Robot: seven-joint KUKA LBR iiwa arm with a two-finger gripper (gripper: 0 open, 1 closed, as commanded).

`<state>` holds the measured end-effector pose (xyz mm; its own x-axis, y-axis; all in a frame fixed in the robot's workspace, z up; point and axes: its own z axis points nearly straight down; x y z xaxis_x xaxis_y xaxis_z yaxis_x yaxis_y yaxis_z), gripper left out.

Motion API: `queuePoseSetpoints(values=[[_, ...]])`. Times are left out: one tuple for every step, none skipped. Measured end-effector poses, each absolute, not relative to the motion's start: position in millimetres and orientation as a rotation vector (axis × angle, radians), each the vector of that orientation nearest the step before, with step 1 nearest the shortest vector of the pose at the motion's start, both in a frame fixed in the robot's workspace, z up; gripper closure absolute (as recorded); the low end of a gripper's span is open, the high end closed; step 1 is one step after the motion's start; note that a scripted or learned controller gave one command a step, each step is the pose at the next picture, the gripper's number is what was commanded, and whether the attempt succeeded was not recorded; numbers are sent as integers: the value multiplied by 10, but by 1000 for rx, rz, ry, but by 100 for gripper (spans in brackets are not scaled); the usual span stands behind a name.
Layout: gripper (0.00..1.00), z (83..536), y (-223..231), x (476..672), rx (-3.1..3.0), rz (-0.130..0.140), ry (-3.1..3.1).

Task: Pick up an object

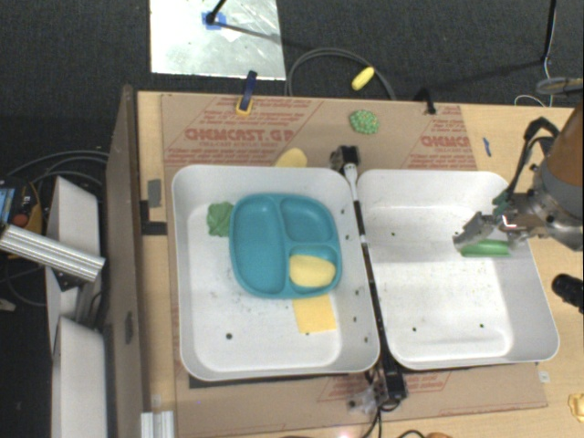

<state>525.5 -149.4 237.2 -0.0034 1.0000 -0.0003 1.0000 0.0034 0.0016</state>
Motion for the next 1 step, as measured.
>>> queuePoseSetpoints(values=[[0, 1197, -2093, 5551, 2226, -7, 2221]])
